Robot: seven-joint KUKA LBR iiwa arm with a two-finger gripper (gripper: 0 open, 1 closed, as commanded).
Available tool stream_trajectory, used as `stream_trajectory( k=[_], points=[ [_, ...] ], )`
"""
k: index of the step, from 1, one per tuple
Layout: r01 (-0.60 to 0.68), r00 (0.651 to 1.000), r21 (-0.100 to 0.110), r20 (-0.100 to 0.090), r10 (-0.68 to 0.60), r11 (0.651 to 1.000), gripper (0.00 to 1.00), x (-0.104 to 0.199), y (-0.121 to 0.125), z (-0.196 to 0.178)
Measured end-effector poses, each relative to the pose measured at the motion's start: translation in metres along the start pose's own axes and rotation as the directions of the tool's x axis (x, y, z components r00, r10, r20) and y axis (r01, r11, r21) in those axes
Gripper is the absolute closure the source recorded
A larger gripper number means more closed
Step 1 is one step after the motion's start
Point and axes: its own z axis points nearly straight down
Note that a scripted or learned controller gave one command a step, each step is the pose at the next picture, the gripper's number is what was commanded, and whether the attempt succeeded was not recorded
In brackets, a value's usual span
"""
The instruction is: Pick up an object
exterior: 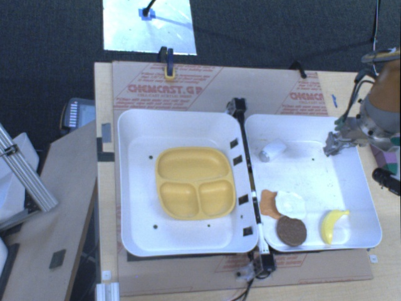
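Note:
The right bin [351, 187] holds a white rounded object [273, 149] near its back left. Along its front lie a white fried egg [290, 202] over an orange-brown piece [268, 203], a dark brown round patty [291, 231] and a yellow banana [332, 223]. My gripper [332, 145] hangs over the bin's back right edge, well apart from every object. Nothing shows between its fingers.
The left bin [135, 168] carries a yellow divided tray [193, 182] with three compartments. A black clip strip [245, 174] runs between the two bins. Cardboard [188, 83] lies under both. The arm's orange band [388, 80] stands at the right edge.

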Motion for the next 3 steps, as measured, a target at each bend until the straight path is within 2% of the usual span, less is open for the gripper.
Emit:
stream_trajectory(
  k=[1,3],
  points=[
    [0.001,1.0,0.0,0.0,-0.001,1.0,1.0,0.0,0.002,-0.035],
    [0.008,1.0,0.004,-0.003,-0.008,1.0,1.0,0.119,0.012,-0.028]
  ],
)
